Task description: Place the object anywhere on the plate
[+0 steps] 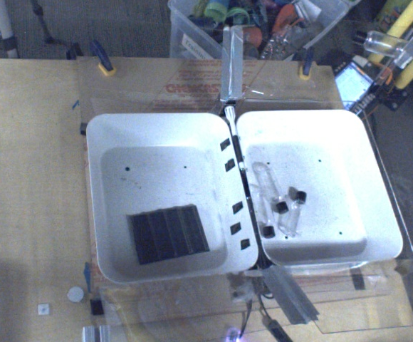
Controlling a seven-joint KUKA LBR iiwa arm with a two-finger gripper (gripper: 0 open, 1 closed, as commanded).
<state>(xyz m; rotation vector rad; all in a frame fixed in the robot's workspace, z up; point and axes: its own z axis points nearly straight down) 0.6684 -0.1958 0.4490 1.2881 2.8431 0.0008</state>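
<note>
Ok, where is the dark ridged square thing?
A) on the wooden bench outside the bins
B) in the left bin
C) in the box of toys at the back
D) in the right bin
B: the dark square lies flat on the floor of the left bin, near its front, while the right bin holds small clear and black bits.
</note>
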